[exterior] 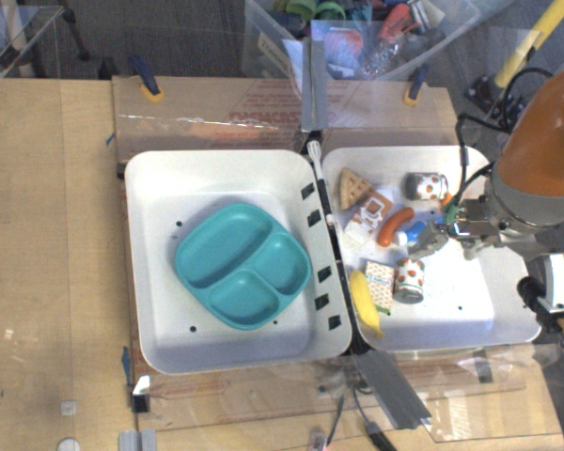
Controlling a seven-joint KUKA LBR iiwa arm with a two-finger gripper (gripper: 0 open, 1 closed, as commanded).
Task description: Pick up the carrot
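Carrot (396, 225) lies tilted in the right bin (475, 313), in its half toward the divider, between a pizza slice (353, 189) and a can (409, 281). Gripper (430, 241) hovers just beside the carrot's lower right; open or closed state: cannot tell. Recommended: centre over the carrot, align across its long axis, avoid the neighbouring packets, then descend
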